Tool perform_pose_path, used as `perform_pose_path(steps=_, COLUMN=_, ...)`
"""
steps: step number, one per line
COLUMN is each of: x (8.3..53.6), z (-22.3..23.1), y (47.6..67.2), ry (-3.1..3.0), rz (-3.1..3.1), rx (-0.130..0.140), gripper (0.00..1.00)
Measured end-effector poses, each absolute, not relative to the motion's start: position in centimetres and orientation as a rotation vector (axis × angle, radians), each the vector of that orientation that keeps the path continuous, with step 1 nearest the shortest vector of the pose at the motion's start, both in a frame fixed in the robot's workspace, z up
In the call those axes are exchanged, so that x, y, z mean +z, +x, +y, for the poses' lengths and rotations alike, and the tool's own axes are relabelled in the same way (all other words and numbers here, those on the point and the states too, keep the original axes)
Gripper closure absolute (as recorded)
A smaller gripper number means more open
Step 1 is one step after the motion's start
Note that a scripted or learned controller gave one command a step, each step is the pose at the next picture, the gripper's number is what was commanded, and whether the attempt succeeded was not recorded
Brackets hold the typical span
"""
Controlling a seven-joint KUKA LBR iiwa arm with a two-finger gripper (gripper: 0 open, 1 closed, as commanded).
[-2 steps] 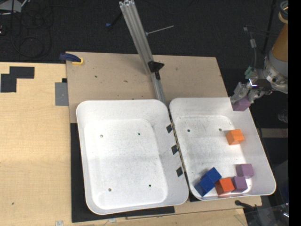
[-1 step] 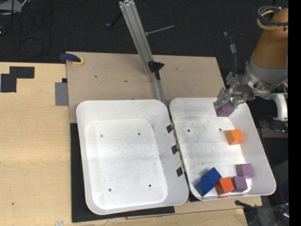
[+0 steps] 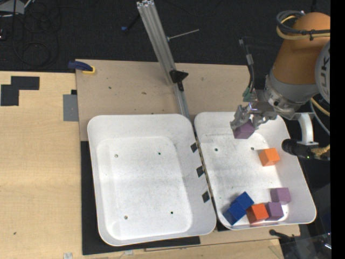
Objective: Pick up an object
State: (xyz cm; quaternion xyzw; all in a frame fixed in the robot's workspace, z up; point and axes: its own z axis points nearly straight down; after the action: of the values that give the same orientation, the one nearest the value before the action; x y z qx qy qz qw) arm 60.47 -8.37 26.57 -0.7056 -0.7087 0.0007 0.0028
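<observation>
My gripper (image 3: 245,124), hung from the grey arm (image 3: 294,85) with its orange band, is closed on a purple block (image 3: 243,130) above the far end of the right bin (image 3: 226,161). The block shows between the fingers and looks clear of the bin floor, though I judge that from the slanted camera alone. An orange block (image 3: 269,156) sits loose on the floor nearby. At the near corner lie a blue block (image 3: 238,208), a second orange block (image 3: 258,212) and two more purple blocks (image 3: 279,200), packed close together. The left bin (image 3: 108,131) stands alongside on the table (image 3: 129,88). My worry is the hold: it looks to catch only the block's upper part, so a quick swing could shake it loose.
</observation>
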Motion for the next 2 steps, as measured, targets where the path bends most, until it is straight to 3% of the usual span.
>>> perform_pose_path(steps=2, x=23.4, z=1.1, y=56.1, ry=-2.211, rz=-2.221, rx=0.006, gripper=1.0)
